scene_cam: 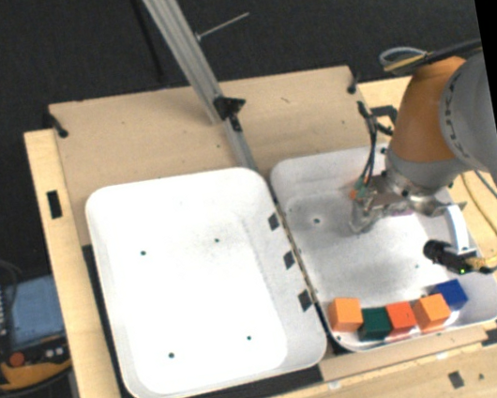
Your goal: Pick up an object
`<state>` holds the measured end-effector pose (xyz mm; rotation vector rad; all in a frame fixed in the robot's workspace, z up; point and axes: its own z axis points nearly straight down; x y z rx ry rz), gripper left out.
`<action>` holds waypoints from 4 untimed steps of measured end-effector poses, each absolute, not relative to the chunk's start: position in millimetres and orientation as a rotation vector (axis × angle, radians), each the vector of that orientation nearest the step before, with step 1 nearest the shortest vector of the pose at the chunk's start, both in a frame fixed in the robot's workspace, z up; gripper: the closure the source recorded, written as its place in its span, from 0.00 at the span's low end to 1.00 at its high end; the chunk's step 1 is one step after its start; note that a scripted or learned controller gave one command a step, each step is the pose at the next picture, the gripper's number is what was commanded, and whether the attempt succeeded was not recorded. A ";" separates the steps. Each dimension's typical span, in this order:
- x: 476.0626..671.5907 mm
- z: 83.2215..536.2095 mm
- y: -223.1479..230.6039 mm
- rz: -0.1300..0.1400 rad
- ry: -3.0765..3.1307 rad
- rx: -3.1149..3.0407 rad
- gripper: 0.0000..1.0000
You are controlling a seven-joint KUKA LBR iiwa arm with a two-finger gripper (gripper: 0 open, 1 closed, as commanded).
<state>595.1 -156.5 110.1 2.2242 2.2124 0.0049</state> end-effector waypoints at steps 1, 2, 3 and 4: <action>596.3 174.4 -161.7 0.007 2.214 2.220 1.00; 599.5 239.1 -159.8 0.007 2.221 2.212 1.00; 599.3 204.8 -161.6 -0.005 2.221 2.221 1.00; 599.9 207.2 -112.7 -0.001 2.227 2.216 1.00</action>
